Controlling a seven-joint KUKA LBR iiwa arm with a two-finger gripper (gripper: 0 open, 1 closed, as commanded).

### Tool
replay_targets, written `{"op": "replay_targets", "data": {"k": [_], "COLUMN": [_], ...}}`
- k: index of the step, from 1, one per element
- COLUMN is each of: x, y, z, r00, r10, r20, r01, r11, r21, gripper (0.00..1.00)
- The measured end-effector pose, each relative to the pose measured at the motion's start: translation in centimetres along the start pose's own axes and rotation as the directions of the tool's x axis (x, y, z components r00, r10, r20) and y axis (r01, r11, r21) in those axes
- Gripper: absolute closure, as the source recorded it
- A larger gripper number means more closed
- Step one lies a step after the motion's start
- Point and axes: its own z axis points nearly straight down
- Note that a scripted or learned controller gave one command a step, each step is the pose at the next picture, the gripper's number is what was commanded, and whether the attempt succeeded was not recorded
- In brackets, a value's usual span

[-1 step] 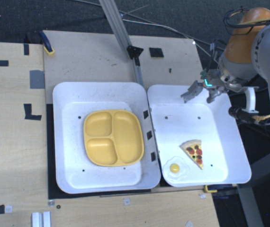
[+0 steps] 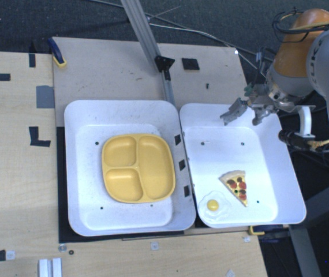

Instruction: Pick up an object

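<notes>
A pizza slice (image 2: 236, 187) with red toppings lies in the right bin (image 2: 268, 154), toward its near side. Beside it, at the near left corner, sits a fried egg (image 2: 213, 205) with a yellow yolk. A yellow divided plate (image 2: 138, 168) rests in the left bin (image 2: 83, 154). My gripper (image 2: 245, 114) hovers over the far edge of the right bin, well away from the pizza slice and the egg. Its two fingers are spread apart and nothing sits between them.
A slanted metal pole (image 2: 144, 30) rises from the bench behind the bins. Black clips (image 2: 183, 165) mark the divide between the bins. Cables (image 2: 309, 140) hang by the arm at the right. A blue and yellow clamp (image 2: 56, 53) lies at the bench's far left.
</notes>
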Motion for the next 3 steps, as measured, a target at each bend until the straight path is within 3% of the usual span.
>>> {"op": "replay_targets", "data": {"k": [2,3], "x": [-0.3,-0.3], "y": [0.4,0.6], "z": [11.1,9.7], "r00": [1.000,1.000], "r10": [-0.001,-0.002], "r20": [0.003,0.005], "r01": [0.001,0.002], "r11": [1.000,1.000], "r21": [-0.002,-0.007], "gripper": [0.00,1.00]}}
